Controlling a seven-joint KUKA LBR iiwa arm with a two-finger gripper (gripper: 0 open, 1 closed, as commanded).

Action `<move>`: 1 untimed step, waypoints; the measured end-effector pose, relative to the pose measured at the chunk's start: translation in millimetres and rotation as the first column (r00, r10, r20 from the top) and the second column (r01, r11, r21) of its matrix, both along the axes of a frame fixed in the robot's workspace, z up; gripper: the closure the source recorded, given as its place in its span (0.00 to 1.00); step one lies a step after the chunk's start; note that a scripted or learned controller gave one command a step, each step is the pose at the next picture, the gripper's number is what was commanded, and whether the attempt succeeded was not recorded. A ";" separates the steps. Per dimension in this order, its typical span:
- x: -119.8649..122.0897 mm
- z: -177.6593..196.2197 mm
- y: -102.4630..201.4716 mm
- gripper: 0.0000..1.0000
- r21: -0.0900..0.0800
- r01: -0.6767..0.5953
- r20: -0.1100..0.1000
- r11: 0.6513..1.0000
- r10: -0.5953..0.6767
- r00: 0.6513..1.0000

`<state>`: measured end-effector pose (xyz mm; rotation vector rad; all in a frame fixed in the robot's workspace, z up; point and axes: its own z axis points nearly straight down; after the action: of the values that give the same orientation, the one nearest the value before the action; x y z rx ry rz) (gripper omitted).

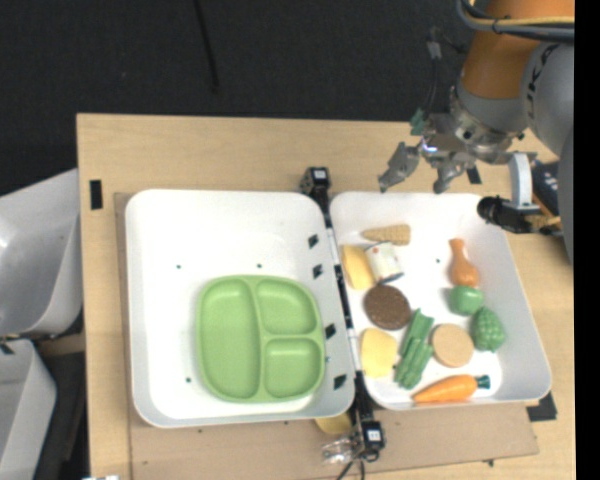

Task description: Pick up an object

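Spread and holding nothing, my jaws hang over the desk just beyond the right bin's far edge; the approach is not yet begun. Next I must descend onto one item, perhaps the cone near that far edge; its neighbours crowd close.

The arm is showing a broad orange band above a grey metal wrist, with a grey link beside it. Dark cables are looping over the orange section. The end effector is showing two thin grey fingers with small green-tinged fittings above them.
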<state>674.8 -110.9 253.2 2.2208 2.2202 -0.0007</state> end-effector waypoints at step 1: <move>-9.9 4.0 10.5 0.00 -0.001 0.001 0.003 1.000 -0.001 1.000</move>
<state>664.9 -100.4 257.1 2.2196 2.2171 0.0011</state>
